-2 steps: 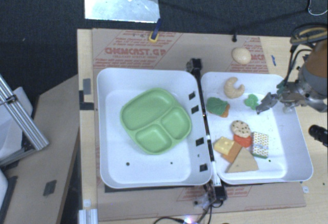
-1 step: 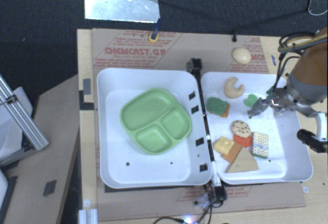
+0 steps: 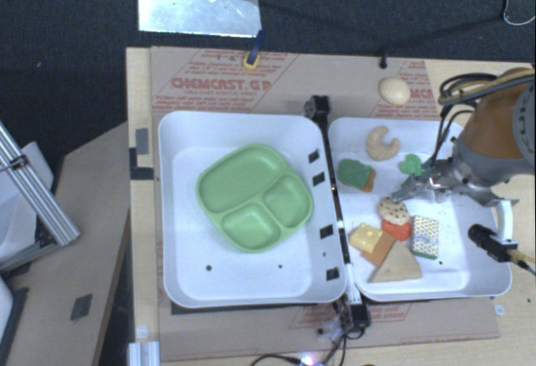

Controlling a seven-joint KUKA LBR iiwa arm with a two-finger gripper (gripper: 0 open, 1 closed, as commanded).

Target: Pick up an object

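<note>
Two white bins: the left bin [image 3: 180,213] holds a green divided plate [image 3: 254,197]; the right bin [image 3: 477,276] holds toy foods — the gripper [image 3: 405,188] hangs just above a cookie [image 3: 392,210], fingers' state indiscernible.

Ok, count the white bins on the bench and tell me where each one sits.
2. The left white bin holds a green divided plate. The right white bin, touching it along the middle, holds the toy food pieces, with the claw over it.

Red "CHEMCAST GP" print on the brown protective sheet [image 3: 219,81] under the bins, repeated elsewhere illegibly
</note>
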